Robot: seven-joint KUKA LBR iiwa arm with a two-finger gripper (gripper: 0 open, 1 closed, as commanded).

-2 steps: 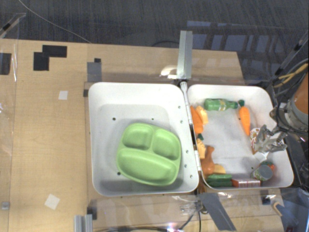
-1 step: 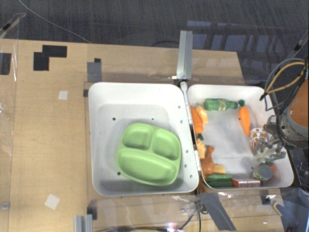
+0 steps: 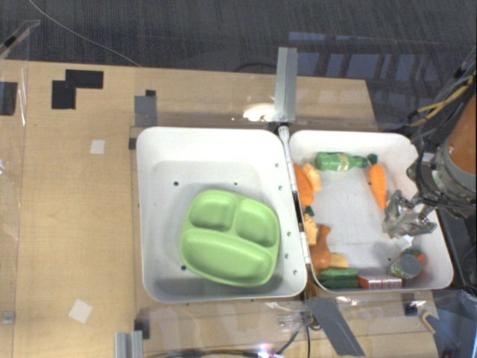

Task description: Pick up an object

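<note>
The gripper (image 3: 406,221) hangs open with nothing in it beside the carrot (image 3: 378,186), a light, hard, smooth toy best pinched across its fat middle.

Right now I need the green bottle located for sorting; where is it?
The green bottle lies on its side along the far wall of the right bin, just left of the carrot.
</note>
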